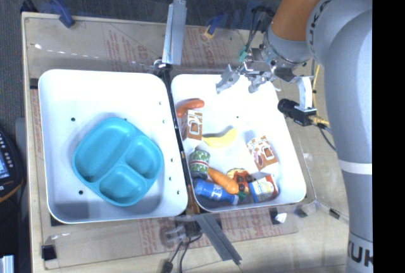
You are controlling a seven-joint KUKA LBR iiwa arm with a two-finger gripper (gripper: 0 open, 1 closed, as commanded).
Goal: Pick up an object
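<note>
Fingers apart and gripping nothing, the gripper point(242, 80) hangs over the far edge of the right bin point(288, 158), up near its back wall. From where I stand, everything worth grabbing sits below it, toward the near side of that bin. Closest is the hot dog point(190, 105), just off to the gripper's left and a little nearer me, lying with its long axis roughly crosswise and tipped up slightly at its right end. Below that a small carton point(194, 125) stands beside a banana point(220, 138), which curves across the bin floor. An orange carrot point(224, 180) lies on a slant among the cans and packets at the near wall. The left bin point(57, 91) holds a blue divided tray point(118, 159).
</note>
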